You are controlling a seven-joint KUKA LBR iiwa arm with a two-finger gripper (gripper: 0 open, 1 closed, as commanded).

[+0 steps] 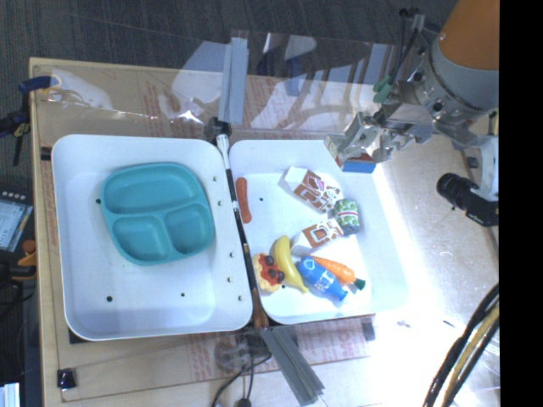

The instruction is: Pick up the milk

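I see two milk cartons [310, 188] lying on their sides in the right bin [386, 270], the second [321, 234] just below the first, beside a green can [347, 214]. My gripper [360, 153] hangs over the bin's far right corner; whether it is open or closed I cannot tell. The banana [287, 263], carrot [337, 269] and blue bottle [322, 280] crowd together, partly overlapping. A teal tray [157, 210] sits in the left bin [76, 295].
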